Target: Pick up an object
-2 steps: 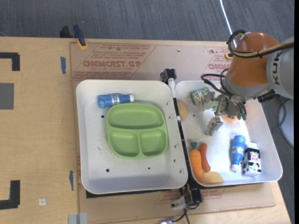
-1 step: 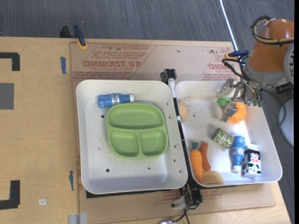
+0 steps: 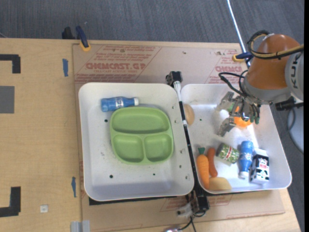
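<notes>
Your grey arm's two-finger gripper hangs over the back of the right shallow white bin, with a small orange object right at its fingers.

You cannot tell from here whether the fingers grip that orange piece or merely hover above it. In front of it lie a green-labelled can, a blue bottle, an orange carrot and a black-and-white carton. The left white bin holds a green divided plastic tray and a blue bottle with a white cap.

A green divided plate lies in the left bin — a blue bottle just above it, on its side, by the bin's far wall.
</notes>
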You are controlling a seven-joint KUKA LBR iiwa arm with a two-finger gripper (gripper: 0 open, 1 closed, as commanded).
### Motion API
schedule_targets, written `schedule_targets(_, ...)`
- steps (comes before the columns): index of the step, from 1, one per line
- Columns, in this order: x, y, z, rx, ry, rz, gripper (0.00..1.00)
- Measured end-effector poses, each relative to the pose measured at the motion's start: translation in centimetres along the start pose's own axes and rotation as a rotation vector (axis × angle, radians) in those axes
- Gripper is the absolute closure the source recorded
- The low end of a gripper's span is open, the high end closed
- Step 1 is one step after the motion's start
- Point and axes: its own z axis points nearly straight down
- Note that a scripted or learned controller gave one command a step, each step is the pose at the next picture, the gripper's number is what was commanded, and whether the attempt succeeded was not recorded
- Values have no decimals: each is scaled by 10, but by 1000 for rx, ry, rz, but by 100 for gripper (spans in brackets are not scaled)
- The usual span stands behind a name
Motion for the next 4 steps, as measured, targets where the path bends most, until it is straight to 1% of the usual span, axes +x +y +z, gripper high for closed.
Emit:
schedule_targets(1, -8, -48, 0, 1, -3, -236, 0)
schedule_targets(2, 52, -37, 0, -1, 1, -716, 0)
schedule_targets(3, 111, 8, -1, -2, 0, -772, 0)
schedule_targets(4, 64, -32, -1, 2, -4, -942, 0)
